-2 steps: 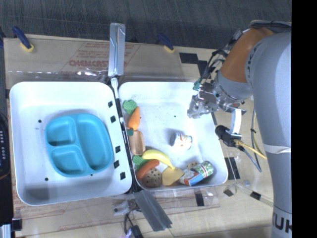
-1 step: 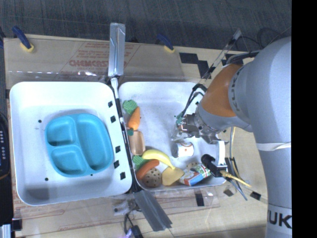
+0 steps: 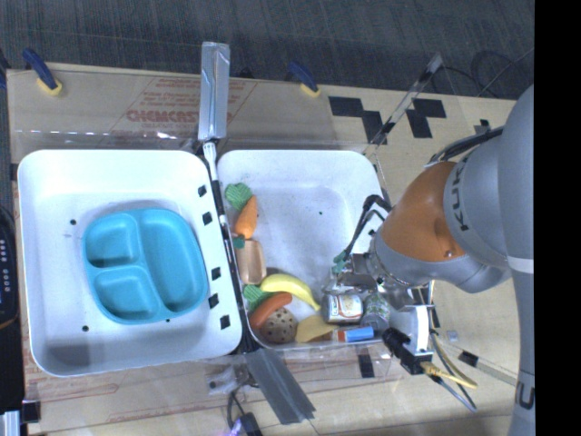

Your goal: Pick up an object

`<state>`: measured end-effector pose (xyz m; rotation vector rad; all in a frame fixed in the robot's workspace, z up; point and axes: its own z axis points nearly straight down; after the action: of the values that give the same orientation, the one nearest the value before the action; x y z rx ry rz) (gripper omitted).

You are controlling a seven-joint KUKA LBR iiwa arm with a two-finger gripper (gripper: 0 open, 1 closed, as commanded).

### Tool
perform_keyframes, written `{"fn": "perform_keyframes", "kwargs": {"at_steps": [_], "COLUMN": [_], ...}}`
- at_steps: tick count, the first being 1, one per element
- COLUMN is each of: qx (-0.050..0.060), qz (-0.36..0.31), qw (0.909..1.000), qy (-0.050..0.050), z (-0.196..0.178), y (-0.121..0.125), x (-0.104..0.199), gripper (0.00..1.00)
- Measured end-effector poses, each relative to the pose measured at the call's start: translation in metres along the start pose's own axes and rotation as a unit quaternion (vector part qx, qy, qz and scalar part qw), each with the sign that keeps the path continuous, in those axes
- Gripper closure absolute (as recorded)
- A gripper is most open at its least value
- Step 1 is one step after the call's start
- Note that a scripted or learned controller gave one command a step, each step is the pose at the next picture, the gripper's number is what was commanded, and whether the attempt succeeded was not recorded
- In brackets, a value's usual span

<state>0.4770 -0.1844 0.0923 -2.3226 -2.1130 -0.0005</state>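
Right bin (image 3: pixel 300 175) crowds banana (image 3: pixel 289 286), carrot (image 3: pixel 246 216) beside arm (image 3: pixel 454 216); jaw state untellable.

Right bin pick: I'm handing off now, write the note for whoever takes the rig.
Gripper: low in the right bin, near its front right corner, over a small can. Its grip can't be judged from here.
Things: carrot, banana and other toy foods lie along that bin's left wall and front. A blue tray sits in the left bin.
Done: arm is down at the can.
Left: confirm a hold, then lift. Nothing is seen raised yet.
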Motion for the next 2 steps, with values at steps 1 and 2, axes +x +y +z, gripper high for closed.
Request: {"fn": "perform_keyframes", "kwargs": {"at_steps": [1,2], "qx": [-0.001,-0.003], "qz": [-0.003,-0.054], "qw": [1.0000,0.9985], "qy": [0.000,0.000], "z": [-0.010,-0.114], "y": [0.001,0.028], "x": [0.001,0.066], "gripper": [1.00,1.00]}}
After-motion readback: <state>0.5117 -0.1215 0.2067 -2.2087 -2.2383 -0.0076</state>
